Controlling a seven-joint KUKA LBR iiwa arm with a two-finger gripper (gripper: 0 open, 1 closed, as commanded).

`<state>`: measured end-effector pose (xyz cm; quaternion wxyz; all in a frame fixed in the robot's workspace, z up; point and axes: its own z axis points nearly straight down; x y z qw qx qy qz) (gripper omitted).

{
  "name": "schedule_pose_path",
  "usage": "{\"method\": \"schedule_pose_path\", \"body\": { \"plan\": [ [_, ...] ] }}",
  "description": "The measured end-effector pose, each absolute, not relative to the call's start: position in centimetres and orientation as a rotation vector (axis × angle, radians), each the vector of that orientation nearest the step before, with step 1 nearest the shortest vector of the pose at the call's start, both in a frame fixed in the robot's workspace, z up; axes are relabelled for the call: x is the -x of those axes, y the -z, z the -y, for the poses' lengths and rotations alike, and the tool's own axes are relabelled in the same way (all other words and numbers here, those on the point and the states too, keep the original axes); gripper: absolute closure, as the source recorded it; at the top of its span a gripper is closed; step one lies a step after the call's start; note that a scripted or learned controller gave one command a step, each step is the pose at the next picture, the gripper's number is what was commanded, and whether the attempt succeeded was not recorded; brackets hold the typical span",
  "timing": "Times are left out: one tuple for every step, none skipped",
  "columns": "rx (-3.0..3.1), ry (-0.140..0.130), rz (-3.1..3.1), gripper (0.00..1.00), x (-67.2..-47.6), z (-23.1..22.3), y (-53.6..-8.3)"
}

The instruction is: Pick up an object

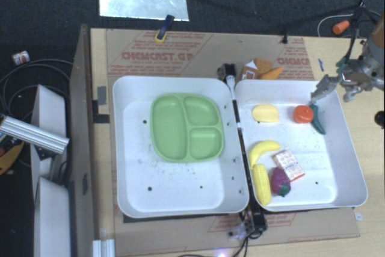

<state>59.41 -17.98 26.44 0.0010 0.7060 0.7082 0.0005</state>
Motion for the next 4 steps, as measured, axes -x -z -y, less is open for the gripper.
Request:
{"method": "schedule_pose_path", "body": {
  "plan": [
    [-2.212,0.0,-2.224,0.0,-64.6,20.4,-20.3],
    [-2.225,0.006,-2.227,0.0,-63.8,20.6,-9.6],
    [-2.211,-0.005,-2.219,1.0,-64.3,20.7,-11.6],
    [-2.211,-0.004,-2.22,0.0,-64.2,20.7,-11.5]
  ]
}}
